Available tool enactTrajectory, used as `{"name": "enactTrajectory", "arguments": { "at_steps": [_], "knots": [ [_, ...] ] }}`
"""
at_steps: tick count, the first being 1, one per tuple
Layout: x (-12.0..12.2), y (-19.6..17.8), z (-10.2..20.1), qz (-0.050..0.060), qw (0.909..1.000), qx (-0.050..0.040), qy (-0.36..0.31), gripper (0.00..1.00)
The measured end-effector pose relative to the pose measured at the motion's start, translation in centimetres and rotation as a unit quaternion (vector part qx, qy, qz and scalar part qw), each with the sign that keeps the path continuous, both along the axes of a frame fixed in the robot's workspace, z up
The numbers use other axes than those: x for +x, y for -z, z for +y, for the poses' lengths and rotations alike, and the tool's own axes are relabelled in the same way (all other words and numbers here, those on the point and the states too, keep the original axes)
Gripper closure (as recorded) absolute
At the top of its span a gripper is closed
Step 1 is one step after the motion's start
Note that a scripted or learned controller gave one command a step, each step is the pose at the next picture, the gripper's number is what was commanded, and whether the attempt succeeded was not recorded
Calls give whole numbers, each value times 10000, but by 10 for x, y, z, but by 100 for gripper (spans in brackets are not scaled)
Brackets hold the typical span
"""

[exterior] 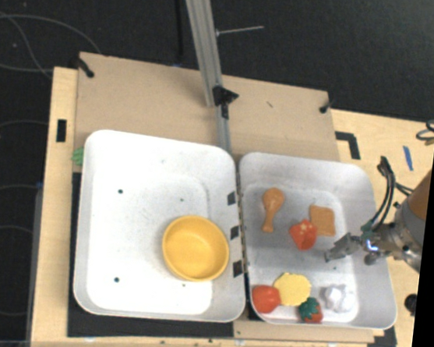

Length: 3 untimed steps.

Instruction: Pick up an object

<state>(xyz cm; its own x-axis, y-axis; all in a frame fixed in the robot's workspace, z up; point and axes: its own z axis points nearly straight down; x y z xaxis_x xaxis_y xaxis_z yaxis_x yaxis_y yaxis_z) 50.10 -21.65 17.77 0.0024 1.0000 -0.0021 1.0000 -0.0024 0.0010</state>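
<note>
The right bin [357, 182] holds several small toy foods. A tan drumstick [272, 207] lies at its upper left, with an orange slab [323, 219] and a red piece [303, 234] near the middle. Along the front edge are a red tomato [266, 299], a yellow lump [292, 289], a green and red piece [310, 311] and a pale crumpled item [334, 296]. My gripper [354, 252] hangs over the right side of this bin, just right of the red piece. It is open, with nothing between its fingers [338, 250].
A yellow bowl [195, 248] sits in the left bin [124, 165], close to the divide between the bins. A metal bar [208, 50] slants down from the top to the bins' back edge. Cables [384, 189] trail by the arm at the right.
</note>
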Motion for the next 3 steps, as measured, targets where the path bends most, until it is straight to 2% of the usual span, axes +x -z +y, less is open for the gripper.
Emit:
{"name": "enactTrajectory", "arguments": {
  "at_steps": [1,2,3],
  "knots": [
    [-6,43,3,1,10000,2,-3,0],
    [-4,32,3,-25,10000,7,12,100],
    [-3,-21,-9,-32,10000,-6,-2,100]
  ]
}}
